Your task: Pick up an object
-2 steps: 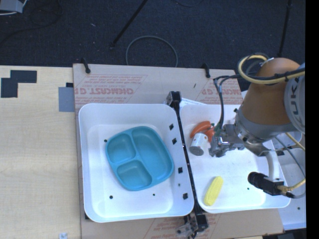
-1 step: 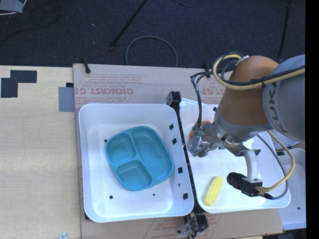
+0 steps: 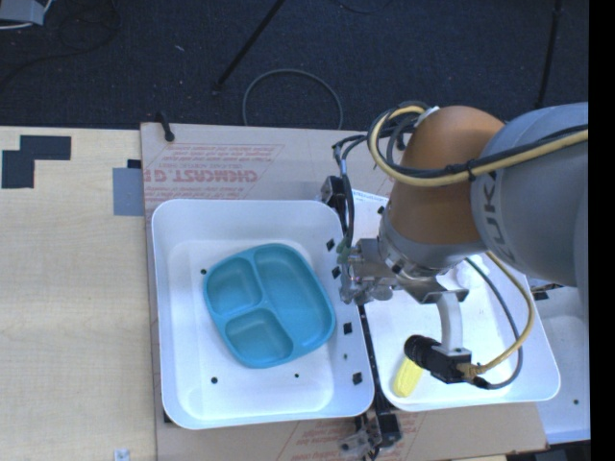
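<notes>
The pincer (image 3: 357,281), its opening hidden and not determinable, hangs at the left edge of the right shallow white bin (image 3: 538,377), which holds a small yellow plastic piece (image 3: 406,380), with a blue three-compartment plastic plate (image 3: 269,303) in the left white bin (image 3: 183,373).

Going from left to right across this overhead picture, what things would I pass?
wooden bench → left white bin → blue divided plate → small yellow object → right white bin, far wall
</notes>
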Available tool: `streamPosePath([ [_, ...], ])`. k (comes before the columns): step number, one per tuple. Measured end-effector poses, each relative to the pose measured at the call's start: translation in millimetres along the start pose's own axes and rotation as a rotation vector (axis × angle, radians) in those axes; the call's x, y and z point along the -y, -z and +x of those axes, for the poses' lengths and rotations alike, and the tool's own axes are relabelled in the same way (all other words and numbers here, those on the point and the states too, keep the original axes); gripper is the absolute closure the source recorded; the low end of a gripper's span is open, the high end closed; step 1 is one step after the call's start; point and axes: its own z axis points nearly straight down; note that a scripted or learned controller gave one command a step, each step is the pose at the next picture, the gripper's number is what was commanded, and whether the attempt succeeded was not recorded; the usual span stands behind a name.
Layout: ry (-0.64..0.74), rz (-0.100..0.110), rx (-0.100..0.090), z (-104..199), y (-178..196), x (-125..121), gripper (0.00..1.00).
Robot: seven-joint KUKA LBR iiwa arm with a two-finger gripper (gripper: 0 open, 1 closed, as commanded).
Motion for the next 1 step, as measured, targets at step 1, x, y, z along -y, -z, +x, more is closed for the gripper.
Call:
streamPosePath([
  [1,-0.002,0.003,0.002,46.8,-15.3,6.7,1.0],
])
